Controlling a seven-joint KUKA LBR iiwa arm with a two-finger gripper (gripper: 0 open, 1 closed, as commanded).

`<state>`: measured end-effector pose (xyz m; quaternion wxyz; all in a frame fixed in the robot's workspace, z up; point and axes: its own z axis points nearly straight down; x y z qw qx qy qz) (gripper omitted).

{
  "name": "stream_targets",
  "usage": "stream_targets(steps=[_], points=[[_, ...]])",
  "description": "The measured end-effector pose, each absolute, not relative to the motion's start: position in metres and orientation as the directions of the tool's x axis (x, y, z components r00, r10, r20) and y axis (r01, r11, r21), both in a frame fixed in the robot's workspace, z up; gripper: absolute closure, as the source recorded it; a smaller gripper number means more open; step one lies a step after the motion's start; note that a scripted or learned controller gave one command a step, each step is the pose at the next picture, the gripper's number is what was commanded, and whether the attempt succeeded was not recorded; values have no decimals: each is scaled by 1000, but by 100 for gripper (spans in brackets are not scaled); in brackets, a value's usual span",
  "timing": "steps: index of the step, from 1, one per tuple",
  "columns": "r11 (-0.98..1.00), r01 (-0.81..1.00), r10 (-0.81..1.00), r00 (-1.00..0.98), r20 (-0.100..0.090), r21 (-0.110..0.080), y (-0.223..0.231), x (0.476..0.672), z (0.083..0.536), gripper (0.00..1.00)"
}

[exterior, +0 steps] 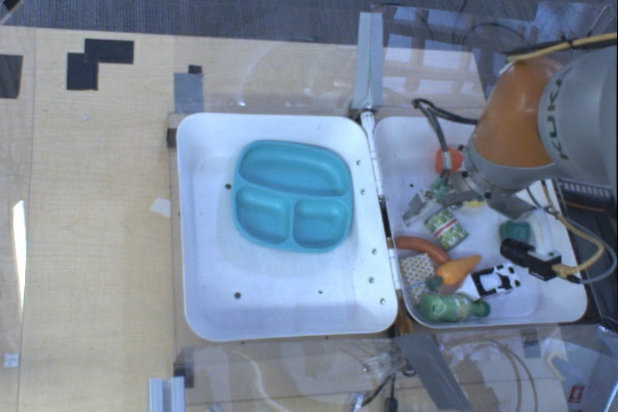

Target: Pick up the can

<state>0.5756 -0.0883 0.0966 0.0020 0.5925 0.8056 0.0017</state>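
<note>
**Gripper poised over the can in the right bin**

The gripper (436, 198) hangs low in the right bin (570, 304), its fingers spread apart and pinching nothing. The can (446, 228) lies just below the fingertips, beside a carrot (454, 271) and green bottle (452, 307). A blue divided plate (293, 194) sits in the left bin (203, 285).

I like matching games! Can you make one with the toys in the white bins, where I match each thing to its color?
Things:
1. Divided plastic tray in the left bin
2. Toy carrot
3. Plastic bottle lying on its side
4. Small can near the gripper

Colors:
A. orange
B. green and white label
C. light blue
D. green

Pairs: 1-C, 2-A, 3-D, 4-B
</note>
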Motion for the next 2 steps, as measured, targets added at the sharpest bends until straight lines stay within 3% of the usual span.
stream_targets(steps=[1,2], points=[[113,993,994,-113,-1,16,-94,544,90,0],[114,993,993,-114,-4,23,-95,547,102,100]])
